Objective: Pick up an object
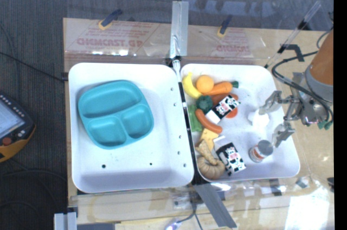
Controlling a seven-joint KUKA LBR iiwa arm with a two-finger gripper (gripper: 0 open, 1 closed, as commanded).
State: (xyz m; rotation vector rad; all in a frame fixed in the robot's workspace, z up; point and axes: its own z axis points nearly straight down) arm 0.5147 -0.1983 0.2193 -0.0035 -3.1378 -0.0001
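item 1, left bin (87, 169): shallow white bin on the counter's left half, carrying a teal divided plate (115, 113) that lies toward its far left part; nothing else on it, and it plays no evident part in a pick.

item 2, right bin (255, 74): touching the left bin along a shared middle edge. its stock is heaped against that left wall, likely tipped in loose: banana (188, 86), orange (204, 83) and carrot (222, 88) at the far left corner; a green vegetable (203, 102), sausage (209, 121) and cow-print carton (226, 106) mid-wall; a tan pastry-like piece (209, 161) and second cow-print carton (231, 158) at the near left corner. a small can (260, 151) stands apart near the near right corner.

item 3, gripper (275, 117): reaching over the right bin's right edge, jaws spread wide, nothing between them, hanging above bare floor beside a small white piece (260, 119).

judgement: pick not yet made; any heaped item qualifies. the can, isolated and just beside the jaws, looks the easiest candidate, since crowded pieces leave little room.
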